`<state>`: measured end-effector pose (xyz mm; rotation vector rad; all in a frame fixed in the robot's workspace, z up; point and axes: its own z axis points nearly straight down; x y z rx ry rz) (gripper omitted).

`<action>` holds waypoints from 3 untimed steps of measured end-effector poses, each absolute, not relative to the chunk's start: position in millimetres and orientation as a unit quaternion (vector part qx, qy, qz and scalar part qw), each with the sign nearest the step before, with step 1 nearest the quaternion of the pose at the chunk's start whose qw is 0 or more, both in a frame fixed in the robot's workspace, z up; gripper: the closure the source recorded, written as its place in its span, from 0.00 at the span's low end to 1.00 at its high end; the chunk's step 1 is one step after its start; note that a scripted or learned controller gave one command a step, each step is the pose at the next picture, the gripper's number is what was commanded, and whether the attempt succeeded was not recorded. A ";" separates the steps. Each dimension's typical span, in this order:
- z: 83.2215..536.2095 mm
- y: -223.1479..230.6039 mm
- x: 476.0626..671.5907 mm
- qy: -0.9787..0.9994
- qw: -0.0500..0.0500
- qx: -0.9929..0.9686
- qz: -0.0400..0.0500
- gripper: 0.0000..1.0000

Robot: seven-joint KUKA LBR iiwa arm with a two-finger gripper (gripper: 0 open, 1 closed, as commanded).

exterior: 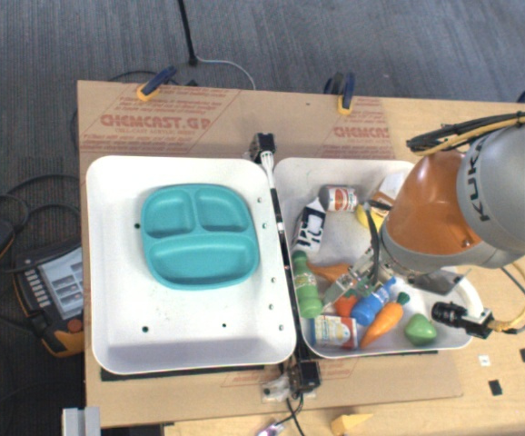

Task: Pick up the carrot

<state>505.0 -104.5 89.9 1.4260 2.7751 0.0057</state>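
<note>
The carrot point(383, 322) lies in the right bin point(444, 341), near its front edge – it is orange, smooth and pointy at one end, tilted. Just left of it sits a round blue bottle point(371, 305), and to its right a shiny green pepper point(420, 330). A green bottle point(305, 289) lies along the bin's left wall, and a small can point(340, 198) rests near the back. The pincer point(358, 278) hangs low over the pile, just behind the carrot; I cannot tell its state. The left bin point(117, 334) holds a teal plastic tray point(199, 235) with three dips. Both bins sit on a brown cardboard-covered tabletop point(153, 121)
</note>
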 end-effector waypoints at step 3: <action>99.9 -104.3 548.4 0.762 0.007 0.648 0.004 1.00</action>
